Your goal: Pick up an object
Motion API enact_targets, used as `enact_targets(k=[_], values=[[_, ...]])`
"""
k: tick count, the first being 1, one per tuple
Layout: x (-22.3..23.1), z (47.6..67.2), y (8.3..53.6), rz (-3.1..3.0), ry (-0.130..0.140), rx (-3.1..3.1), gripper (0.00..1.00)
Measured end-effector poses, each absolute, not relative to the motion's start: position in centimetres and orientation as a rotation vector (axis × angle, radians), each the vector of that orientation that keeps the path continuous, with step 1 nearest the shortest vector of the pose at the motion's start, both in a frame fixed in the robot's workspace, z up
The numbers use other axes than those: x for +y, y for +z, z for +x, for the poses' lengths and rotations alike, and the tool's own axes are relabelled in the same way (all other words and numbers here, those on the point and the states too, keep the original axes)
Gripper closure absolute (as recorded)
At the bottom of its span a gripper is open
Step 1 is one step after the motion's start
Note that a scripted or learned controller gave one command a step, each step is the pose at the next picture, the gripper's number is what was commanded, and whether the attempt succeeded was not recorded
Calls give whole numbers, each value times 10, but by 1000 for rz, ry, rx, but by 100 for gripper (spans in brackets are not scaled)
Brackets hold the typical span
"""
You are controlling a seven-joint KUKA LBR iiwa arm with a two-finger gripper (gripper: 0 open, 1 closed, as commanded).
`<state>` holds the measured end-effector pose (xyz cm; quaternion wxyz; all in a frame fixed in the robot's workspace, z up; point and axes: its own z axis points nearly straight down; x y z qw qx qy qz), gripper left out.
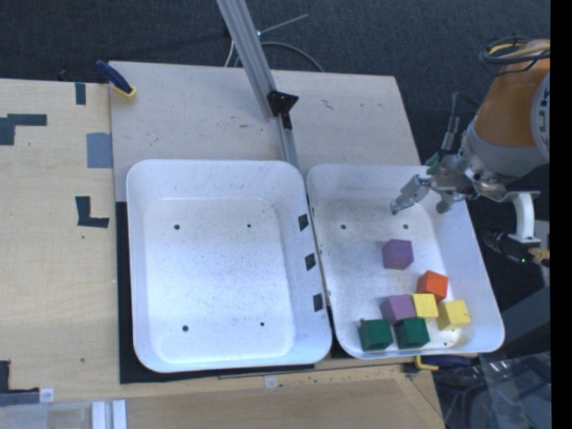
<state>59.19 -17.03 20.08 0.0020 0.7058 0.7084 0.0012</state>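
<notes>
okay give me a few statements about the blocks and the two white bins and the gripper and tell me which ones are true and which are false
1. All the blocks lie in the right bin. True.
2. The gripper holds the orange block. False: that block lies on the bin floor, apart from the gripper, which hangs above the bin's far end with open fingers and nothing between them.
3. Two green blocks sit side by side at the bin's near edge. True.
4. The lone purple block touches the yellow blocks. False: it lies alone, nearer the gripper.
</notes>
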Motion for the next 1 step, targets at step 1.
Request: enact_targets(k=[1], values=[[-195,593,90,2226,-10,2226,0]])
